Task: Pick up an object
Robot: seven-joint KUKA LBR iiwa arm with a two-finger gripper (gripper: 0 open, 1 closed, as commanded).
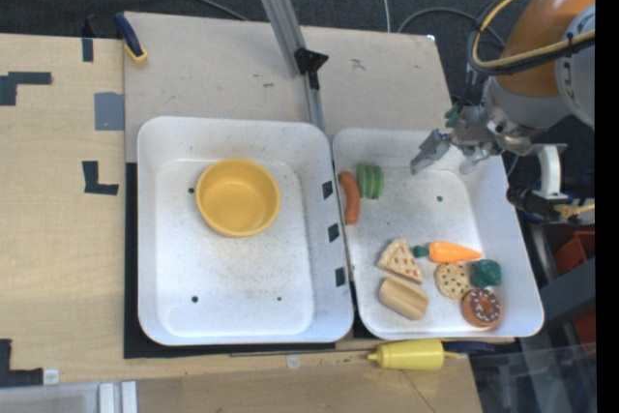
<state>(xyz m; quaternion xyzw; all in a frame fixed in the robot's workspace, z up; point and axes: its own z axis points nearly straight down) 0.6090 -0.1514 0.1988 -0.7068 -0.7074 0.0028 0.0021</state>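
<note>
Two-finger gripper (451,160) hangs with fingers apart, holding nothing, over right shallow white bin's (513,237) upper edge; orange plastic carrot (453,252) lies below.

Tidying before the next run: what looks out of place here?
The yellow mustard bottle lies on its side outside the right bin, along its near edge. The toy hot dog sits tilted against that bin's left wall. Other toy foods lie inside.
</note>
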